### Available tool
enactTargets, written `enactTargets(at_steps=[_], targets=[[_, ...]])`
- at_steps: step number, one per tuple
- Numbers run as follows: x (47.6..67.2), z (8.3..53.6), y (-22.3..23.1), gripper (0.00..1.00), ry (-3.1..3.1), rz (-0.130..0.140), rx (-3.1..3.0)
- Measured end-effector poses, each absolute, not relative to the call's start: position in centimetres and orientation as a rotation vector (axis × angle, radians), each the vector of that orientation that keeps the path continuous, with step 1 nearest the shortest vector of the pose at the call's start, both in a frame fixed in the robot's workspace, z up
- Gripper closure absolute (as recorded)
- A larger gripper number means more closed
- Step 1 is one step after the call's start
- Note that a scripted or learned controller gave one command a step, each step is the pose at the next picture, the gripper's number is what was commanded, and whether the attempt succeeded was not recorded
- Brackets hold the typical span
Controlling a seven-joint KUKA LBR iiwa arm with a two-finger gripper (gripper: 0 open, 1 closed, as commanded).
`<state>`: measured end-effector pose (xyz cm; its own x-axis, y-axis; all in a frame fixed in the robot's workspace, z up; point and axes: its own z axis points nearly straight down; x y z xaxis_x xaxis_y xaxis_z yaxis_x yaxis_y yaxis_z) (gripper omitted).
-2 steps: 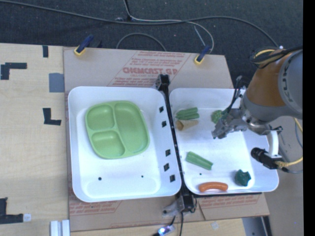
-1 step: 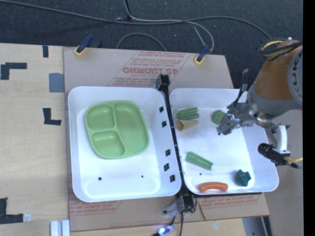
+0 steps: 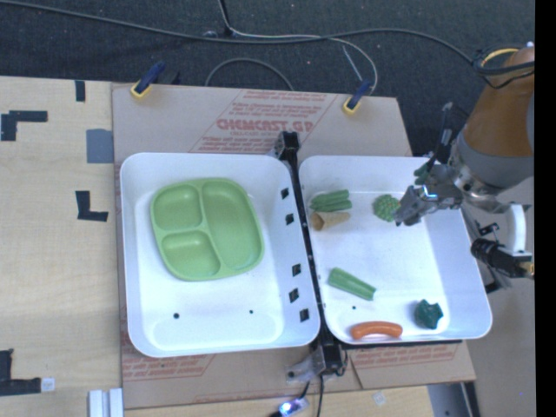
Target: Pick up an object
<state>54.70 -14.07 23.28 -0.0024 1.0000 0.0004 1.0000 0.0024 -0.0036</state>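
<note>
While the wooden table is carrying a brown cardboard sheet, two shallow white bins are lying on that sheet side by side. On the far left, black tape marks are sticking to the table. The left bin is holding a green divided plate with three compartments, which is lying flat in the upper half of the bin. A row of black clips is joining the two bins along their shared wall. Two clamps with yellow and blue handles are gripping the far edge of the cardboard, and black cables are running over the dark floor behind it.

The right bin is holding several small things. A green ridged piece is lying near the upper left corner, just above a small tan piece and touching it. A green stick is lying tilted in the middle. An orange curved piece is resting by the near wall, and a dark green lump is sitting near it, to its right. A light green bumpy lump is lying in the upper part of the bin.

The gripper is hanging just beside this bumpy lump, on its right. I cannot tell how the jaws are standing. The grey arm with its orange band is reaching in from the right.
</note>
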Motion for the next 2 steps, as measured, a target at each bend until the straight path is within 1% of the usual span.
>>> enactTargets(at_steps=[1,2], targets=[[56.4,23.4,-8.9,1.00,-2.224,0.005,-2.211],[57.1,21.8,-3.1,1.00,-2.224,0.008,-2.210]])
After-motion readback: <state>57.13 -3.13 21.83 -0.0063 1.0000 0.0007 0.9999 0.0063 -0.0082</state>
